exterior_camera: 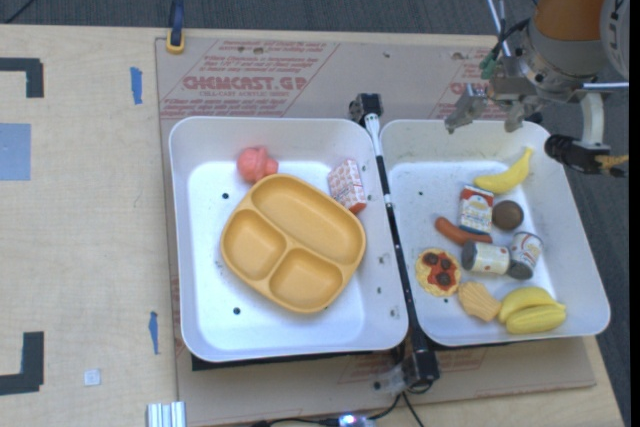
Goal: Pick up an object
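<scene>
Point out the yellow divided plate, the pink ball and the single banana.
yellow divided plate [292,243], camera view, on its central ridge.
pink ball [256,162], camera view, on its top.
single banana [505,173], camera view, mid-curve.

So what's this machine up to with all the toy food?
A robot arm reaches in from the right, its gripper open above the far edge of the right bin and holding nothing. That bin holds toy food: a banana, a sausage, a small pizza and more. The left bin holds a yellow divided plate. Nothing has been picked up yet.
</scene>
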Available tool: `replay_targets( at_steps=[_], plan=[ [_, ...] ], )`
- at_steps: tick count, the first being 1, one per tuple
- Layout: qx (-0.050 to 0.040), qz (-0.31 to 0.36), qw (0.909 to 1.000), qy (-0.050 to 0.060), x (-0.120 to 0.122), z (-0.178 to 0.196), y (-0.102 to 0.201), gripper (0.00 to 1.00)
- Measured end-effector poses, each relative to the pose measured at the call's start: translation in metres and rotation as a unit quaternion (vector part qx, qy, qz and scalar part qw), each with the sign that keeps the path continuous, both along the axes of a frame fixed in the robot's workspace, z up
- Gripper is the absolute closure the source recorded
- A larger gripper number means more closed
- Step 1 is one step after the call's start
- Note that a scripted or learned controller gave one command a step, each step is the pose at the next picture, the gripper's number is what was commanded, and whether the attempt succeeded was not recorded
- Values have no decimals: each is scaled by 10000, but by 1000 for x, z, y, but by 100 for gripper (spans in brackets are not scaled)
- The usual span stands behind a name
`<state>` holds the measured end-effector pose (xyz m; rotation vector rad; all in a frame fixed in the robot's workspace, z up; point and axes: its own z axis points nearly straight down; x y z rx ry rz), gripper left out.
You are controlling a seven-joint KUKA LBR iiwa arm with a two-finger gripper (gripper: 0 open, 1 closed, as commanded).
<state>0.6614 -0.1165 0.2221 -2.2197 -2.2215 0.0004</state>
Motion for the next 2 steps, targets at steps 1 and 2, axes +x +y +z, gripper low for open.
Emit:
replay_targets(
  at_steps=[1, 2],
  plan=[
    [-10, -4, 10000, -23, 6, -136, -33, 0],
    [4, -7, 10000, -4, -109, -136, 9, 0]
  ],
)
